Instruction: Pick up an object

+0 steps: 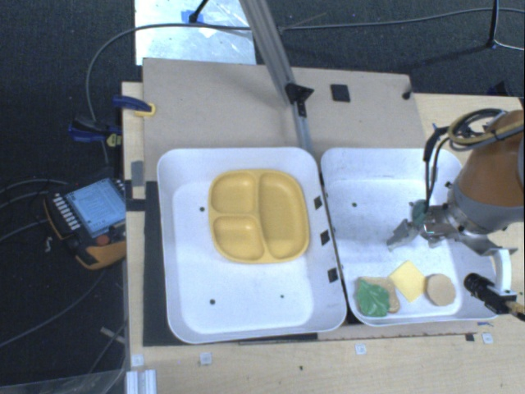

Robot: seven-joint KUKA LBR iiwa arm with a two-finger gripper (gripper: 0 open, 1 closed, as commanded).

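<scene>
My gripper hangs over the middle of the right bin, its fingers pointing left, with nothing between them. Below it, along the bin's near edge, lie a green leafy piece on a tan slice, a yellow wedge like cheese and a round tan biscuit. The yellow wedge is the closest, just below and slightly right of the fingertips. The arm's orange band fills the bin's right side.
The left bin holds a yellow three-compartment plate. A grey pole slants down to the bins' far join. A handheld device and cables lie on the floor at left.
</scene>
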